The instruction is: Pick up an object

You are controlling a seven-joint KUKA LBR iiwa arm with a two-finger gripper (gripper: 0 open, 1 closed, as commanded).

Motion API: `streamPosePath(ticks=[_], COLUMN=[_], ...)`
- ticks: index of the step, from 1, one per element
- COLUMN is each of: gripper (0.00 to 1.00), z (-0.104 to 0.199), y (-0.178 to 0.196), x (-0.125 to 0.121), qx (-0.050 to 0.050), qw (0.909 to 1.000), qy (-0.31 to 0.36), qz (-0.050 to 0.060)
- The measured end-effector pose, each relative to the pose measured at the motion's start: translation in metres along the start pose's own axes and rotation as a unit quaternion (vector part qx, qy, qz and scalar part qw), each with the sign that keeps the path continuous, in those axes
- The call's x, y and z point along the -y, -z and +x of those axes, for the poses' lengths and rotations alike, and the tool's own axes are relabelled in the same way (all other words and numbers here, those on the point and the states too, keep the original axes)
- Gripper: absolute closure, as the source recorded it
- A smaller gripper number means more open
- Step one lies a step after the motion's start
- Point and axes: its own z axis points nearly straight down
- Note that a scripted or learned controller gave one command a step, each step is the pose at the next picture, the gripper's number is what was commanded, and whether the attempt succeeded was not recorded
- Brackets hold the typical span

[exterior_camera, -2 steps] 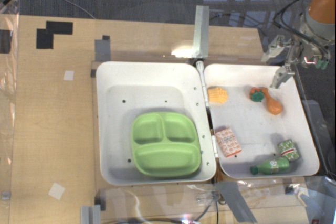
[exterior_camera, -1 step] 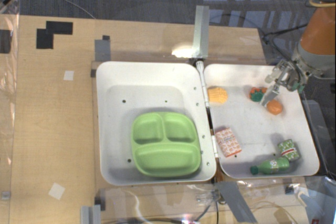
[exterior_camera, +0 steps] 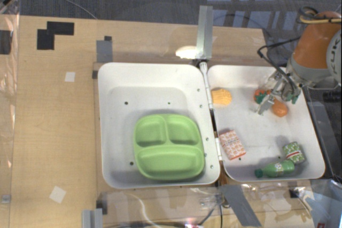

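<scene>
My gripper (exterior_camera: 274, 101) hangs over the far part of the right bin (exterior_camera: 251, 76), reaching in from the right, and it looks open with nothing held. A small red and green object (exterior_camera: 259, 95) lies just left of it. An orange ball (exterior_camera: 280, 110) sits right below and beside the fingertips. A yellow-orange rounded item (exterior_camera: 222, 96) rests near the bin's left wall. Nearer the front lie a pink patterned box (exterior_camera: 232, 144), a green bottle (exterior_camera: 275, 169) on its side and a small green can (exterior_camera: 293, 151).
The left bin (exterior_camera: 115, 83) holds a green divided plate (exterior_camera: 168, 146) in its front half. A metal post (exterior_camera: 204, 32) stands at the back between the bins. Black cables (exterior_camera: 270, 50) loop behind the arm's orange band (exterior_camera: 315, 45).
</scene>
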Motion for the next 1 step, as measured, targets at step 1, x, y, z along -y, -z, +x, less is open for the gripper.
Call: streamPosePath(ticks=[1], gripper=[1.0], z=[-0.002], y=[0.0136], x=[-0.0037], qx=[0.004], qw=[1.0], qy=[0.004], qz=[-0.001])
